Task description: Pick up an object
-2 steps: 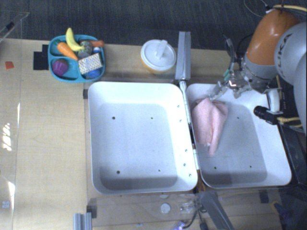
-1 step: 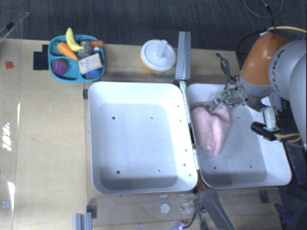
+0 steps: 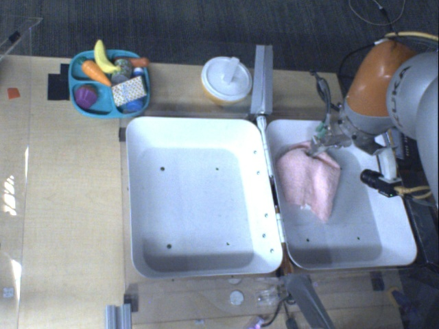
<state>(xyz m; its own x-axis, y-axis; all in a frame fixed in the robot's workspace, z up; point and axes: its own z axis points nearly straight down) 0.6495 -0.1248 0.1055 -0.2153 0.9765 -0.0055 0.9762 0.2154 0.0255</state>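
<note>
The pink cloth, the one thing here that answers the task, lies crumpled in the right bin, toward that bin's left and far side, its upper corner drawn up into a peak; the end effector sits right at that peak, and the corner appears pinched between its fingertips, though the tips are small and dark against the wrist, so this is a judgement rather than a clear sight; the risks follow from that thin hold; a pinch on a mere fold of soft fabric could slip out as the arm rises, since most of the cloth hangs or rests below and its weight drags on the one corner; the cloth could also catch on the divider between the bins, which it lies just beside, or trail over the bin wall and pull free; a cable and dark fitting near the wrist lie over the right bin's far side and might snag the fabric if it swings that way; by count: one arm, one end effector, one pink cloth, two white bins, the left bin holding no loose object that I can make out; on the desk beyond the bins stand one blue tray of toy food and one white lidded cup.
</note>
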